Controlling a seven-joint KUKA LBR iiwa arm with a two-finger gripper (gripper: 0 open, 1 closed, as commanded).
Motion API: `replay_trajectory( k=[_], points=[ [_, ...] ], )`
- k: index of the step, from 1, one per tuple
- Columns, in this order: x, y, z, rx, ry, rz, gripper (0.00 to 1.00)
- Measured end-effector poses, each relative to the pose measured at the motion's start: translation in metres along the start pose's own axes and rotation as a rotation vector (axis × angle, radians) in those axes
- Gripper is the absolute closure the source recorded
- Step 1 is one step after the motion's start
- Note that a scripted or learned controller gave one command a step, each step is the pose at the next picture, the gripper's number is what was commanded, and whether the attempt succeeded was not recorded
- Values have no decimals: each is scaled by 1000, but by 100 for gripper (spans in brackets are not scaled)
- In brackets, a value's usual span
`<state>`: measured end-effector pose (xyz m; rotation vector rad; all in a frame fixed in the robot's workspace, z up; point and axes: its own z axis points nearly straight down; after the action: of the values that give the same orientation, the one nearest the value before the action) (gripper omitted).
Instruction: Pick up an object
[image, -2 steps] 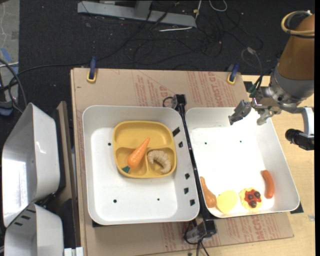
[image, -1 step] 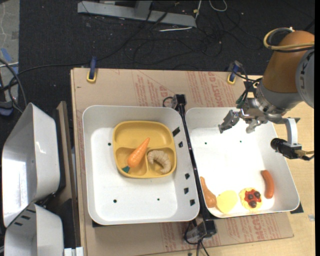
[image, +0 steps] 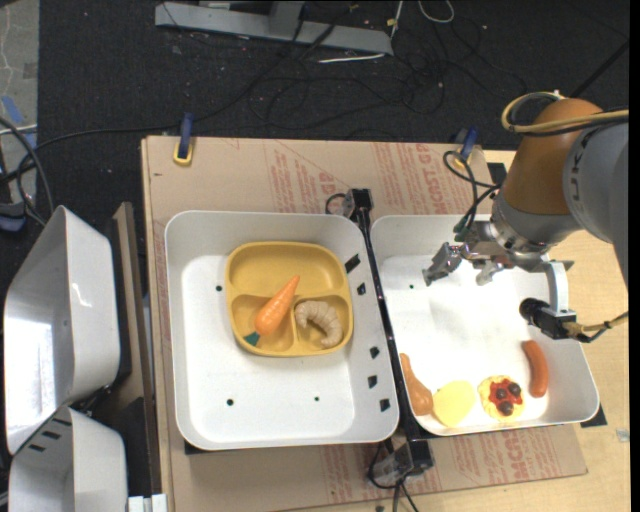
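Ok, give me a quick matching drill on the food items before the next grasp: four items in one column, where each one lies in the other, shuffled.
Items:
1. carrot
2. shrimp
3. sausage
4. yellow disc

Places:
A. right bin, near front wall
B. yellow plate, right compartment
C. right bin, near right wall
D. yellow plate, lying across its divider

Pairs: 1-D, 2-B, 3-C, 4-A
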<state>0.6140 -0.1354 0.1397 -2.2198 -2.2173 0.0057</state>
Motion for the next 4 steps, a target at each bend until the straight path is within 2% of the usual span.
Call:
replay_trajectory(
  k=[1,2,3,4],
  points=[
    [1,0,51,-2,0,0,0],
    [0,1,37,-7,-1,0,100],
    [0,10,-10,-11,-1,-3,100],
    [-2,15,-73,-12,-2,-4,100]
  ],
)
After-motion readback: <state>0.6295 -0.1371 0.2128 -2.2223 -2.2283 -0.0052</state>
